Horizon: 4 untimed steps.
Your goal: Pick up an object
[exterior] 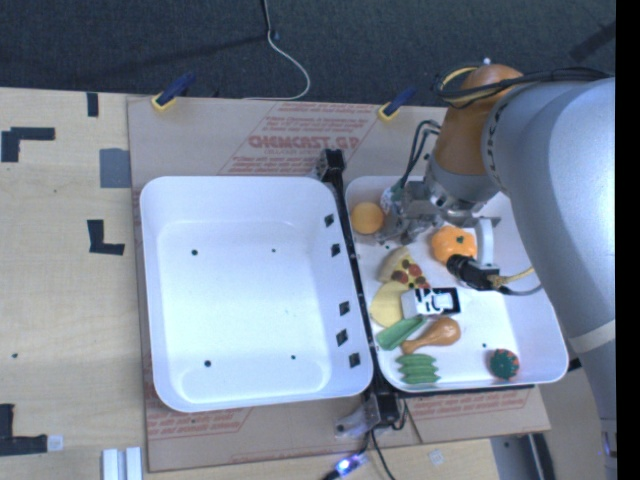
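My gripper (404, 218) reaches down into the far part of the right bin (535, 363), between an orange ball (367, 218) on its left and an orange pumpkin-like fruit (453, 243) on its right. Closer to the camera lie a pizza slice (400, 267), a pale yellow piece (387, 305), a black-and-white tag block (436, 301), a green bean (399, 332), a drumstick (436, 334), a green pea pod (418, 369) and a red-green berry (503, 363). I see nothing lifted off the bin floor.
The left bin (160, 268) stands beside the right one, with a black hinge strip (345, 258) between them. The grey arm (560, 198) covers the right bin's far right corner. Blue clamps (172, 90) hold the cardboard base.
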Each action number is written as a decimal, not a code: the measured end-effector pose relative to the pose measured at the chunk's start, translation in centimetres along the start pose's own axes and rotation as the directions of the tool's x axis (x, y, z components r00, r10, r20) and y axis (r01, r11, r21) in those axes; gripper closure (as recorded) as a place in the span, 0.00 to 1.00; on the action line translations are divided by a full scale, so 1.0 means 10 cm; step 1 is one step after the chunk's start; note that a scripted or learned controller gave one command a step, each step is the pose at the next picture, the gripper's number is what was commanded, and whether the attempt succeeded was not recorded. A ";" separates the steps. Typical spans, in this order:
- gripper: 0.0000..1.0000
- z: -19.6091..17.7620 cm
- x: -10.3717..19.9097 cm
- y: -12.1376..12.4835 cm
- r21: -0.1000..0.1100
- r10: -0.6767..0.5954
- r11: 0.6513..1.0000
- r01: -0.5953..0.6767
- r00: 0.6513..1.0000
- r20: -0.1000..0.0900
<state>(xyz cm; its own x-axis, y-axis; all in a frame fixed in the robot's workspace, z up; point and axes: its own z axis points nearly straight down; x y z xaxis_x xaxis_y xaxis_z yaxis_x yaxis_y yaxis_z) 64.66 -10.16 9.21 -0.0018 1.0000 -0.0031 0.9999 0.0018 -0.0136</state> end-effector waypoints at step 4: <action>0.00 0.05 -0.75 0.21 0.003 0.000 1.000 0.000 1.000 -0.012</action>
<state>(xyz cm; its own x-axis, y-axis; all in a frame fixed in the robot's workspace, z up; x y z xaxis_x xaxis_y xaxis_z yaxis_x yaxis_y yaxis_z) 66.81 -17.65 8.71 -0.0020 1.0000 0.0093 0.9999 0.0021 -0.0165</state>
